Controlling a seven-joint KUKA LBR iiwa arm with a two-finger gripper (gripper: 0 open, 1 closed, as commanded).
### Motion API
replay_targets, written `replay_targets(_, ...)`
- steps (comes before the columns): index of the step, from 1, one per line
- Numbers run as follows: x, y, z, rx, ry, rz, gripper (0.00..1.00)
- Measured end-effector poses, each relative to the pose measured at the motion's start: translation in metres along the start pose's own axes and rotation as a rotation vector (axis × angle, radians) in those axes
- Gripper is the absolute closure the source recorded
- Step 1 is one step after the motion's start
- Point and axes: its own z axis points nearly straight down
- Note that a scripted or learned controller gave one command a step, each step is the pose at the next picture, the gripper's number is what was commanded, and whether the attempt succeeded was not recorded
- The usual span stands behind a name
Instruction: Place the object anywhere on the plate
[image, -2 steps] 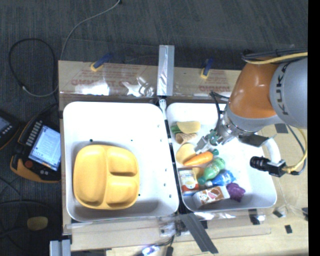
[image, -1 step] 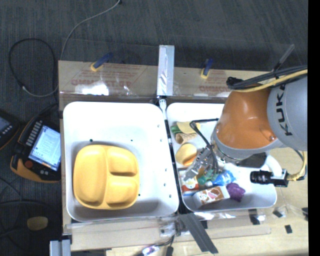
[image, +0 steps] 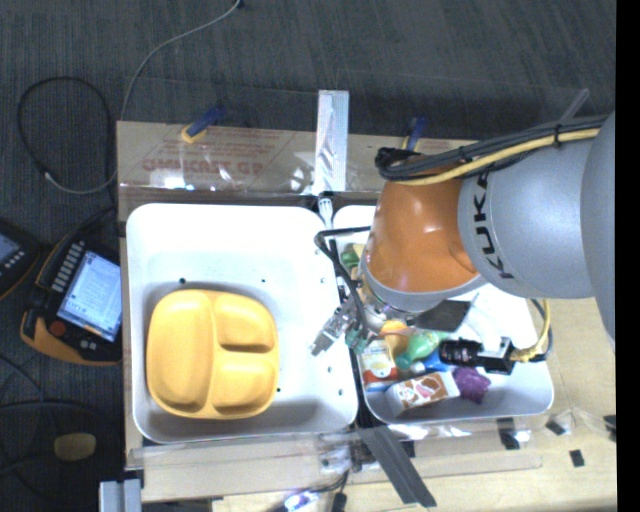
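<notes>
A yellow plate (image: 210, 350) with three compartments lies in the left white bin (image: 230, 235), toward its front left. My gripper (image: 335, 333) hangs over the divider between the two bins, just right of the plate and apart from it. A small teal-green piece (image: 353, 338) shows right at the gripper, but I cannot tell whether it is held. The orange wrist band and the grey arm cover much of the right bin (image: 530, 395).
Several small items crowd the front of the right bin: a green one (image: 420, 345), a purple one (image: 472, 383), a red and white packet (image: 420, 390) and a small white bottle (image: 378, 362). Another green thing (image: 348, 258) peeks out behind the wrist.
</notes>
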Motion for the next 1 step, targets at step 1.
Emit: replay_targets(1, -0.0621, 0.0018, -0.0004, 0.0, -0.001, -0.019, 1.0)
